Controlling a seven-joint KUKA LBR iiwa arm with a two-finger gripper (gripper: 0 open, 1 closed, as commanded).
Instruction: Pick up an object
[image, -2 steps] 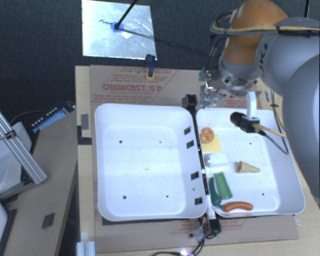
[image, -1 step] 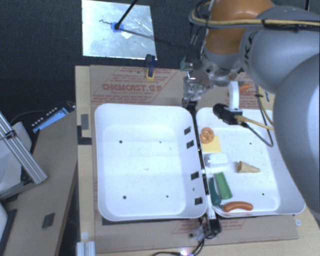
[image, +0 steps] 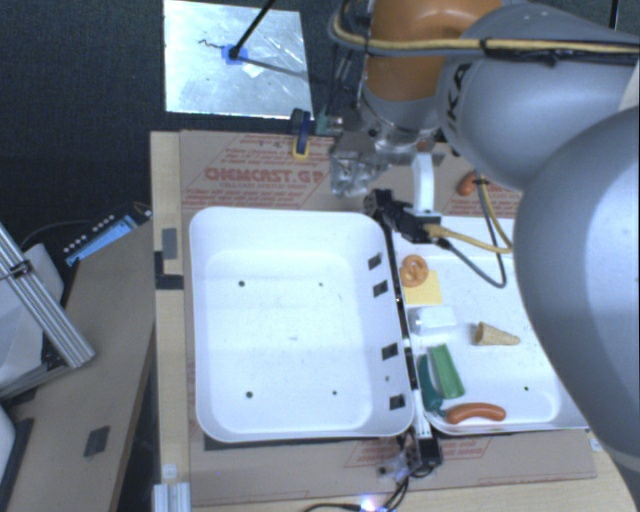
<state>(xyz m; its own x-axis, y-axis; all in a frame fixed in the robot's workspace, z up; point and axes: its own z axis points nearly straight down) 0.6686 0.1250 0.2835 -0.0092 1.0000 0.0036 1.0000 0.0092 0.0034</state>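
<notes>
A: While we begin at the near edge, what lies closest?

B: Two shallow white bins sit side by side on the counter (image: 170, 330). The left bin (image: 290, 320) is a plain white tray with rounded corners. The right bin (image: 530, 395) holds several small toy-like things.

A: Which comes first in the right bin?

B: Nearest is an orange-red sausage (image: 475, 411), lying lengthwise along the bin's near wall. Just behind it, a green block (image: 443, 370) lies against the divider between the bins. Farther in, a small white piece (image: 433, 320) sits near the divider, and to its right a tan cone (image: 496, 336) lies on its side, tip pointing left.

A: And beyond those?

B: A pale yellow square (image: 423, 291), flat on the bin floor, with an orange ring-shaped piece (image: 414, 268) touching its far edge.

A: Where is the claw?

B: The claw (image: 350, 178) hangs past the far edge of the left bin, over the cardboard, below the arm's orange band (image: 420, 22). I cannot tell whether it is apart or together, and nothing is visible in it. The grey arm (image: 570, 190) covers the right side of the right bin.
</notes>
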